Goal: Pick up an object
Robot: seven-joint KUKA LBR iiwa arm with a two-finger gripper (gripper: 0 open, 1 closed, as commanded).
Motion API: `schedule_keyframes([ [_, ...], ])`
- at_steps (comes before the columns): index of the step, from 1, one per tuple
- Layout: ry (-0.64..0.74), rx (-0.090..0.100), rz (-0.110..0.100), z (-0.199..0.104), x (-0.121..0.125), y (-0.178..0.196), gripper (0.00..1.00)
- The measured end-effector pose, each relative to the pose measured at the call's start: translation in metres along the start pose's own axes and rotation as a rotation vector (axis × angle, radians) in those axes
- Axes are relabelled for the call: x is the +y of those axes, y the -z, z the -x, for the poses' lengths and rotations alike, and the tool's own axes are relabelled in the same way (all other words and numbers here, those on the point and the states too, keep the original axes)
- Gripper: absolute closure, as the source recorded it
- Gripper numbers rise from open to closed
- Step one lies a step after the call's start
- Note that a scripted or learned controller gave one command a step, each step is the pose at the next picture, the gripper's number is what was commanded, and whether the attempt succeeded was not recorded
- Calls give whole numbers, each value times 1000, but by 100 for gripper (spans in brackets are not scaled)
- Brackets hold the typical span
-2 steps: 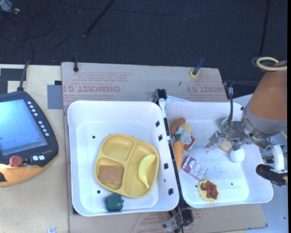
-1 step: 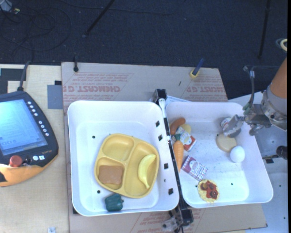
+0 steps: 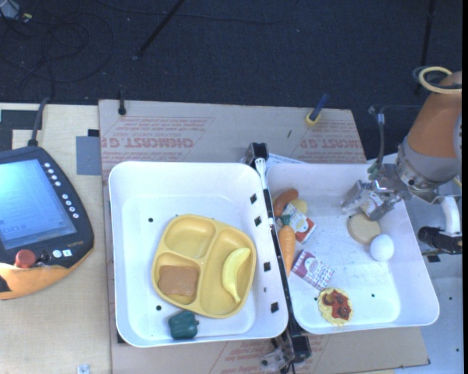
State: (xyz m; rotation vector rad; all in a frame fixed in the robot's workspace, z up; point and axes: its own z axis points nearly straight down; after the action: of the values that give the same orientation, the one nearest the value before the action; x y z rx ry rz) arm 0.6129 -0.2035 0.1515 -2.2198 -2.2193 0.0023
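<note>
Far left: teach pendant point(image 3: 27, 216) — lit screen, orange base
Under the bins: cardboard sheet point(image 3: 218, 131) — red print
Cardboard's top edge: blue-and-yellow clamp point(image 3: 317, 111)

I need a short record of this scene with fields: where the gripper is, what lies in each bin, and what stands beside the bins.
gripper: above right bin, over tan cookie
right bin: cookie, white egg, carrot, sausage, small packet, pizza piece
left bin: yellow tray with banana and toast; green pepper
beside: tablet
</note>
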Motion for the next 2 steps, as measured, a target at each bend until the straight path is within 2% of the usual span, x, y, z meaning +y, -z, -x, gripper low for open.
schedule_keyframes([
  [1, 2, 0, 0, 9, -15, -26, 0],
  [2, 0, -6, 13, 12, 34, -59, 0],
])
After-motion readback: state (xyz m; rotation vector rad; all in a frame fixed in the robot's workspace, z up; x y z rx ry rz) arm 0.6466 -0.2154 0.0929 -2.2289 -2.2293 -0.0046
